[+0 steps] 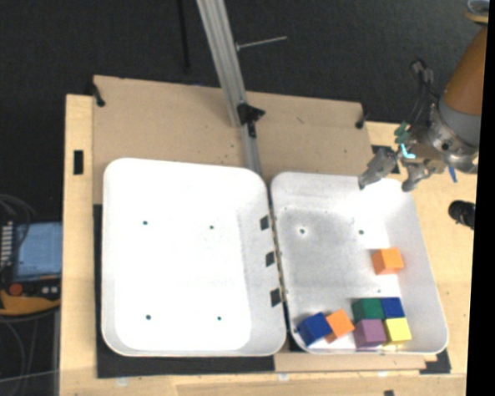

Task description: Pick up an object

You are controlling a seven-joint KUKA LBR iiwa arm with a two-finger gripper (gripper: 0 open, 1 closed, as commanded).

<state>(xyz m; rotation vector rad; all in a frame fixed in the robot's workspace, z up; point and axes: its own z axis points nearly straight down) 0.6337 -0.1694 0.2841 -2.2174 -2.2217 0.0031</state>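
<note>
My gripper [392, 178] hangs over the far right corner of the right bin [331, 198], open, with nothing between its two fingers. Several small cubes lie in that bin. An orange cube [387, 260] sits alone near the right wall. Along the near wall are a blue cube [313, 328], a second orange cube [339, 323], a green cube [368, 310], a darker blue cube [391, 307], a purple cube [371, 332] and a yellow cube [398, 329]. All cubes lie well below the gripper in the view.
The left bin [181, 256] stands beside the right one, joined by dark clips [270, 258]. A slanted metal pole [226, 62] rises behind the bins. A blue box with cables [31, 255] sits off the bench at the left.
</note>
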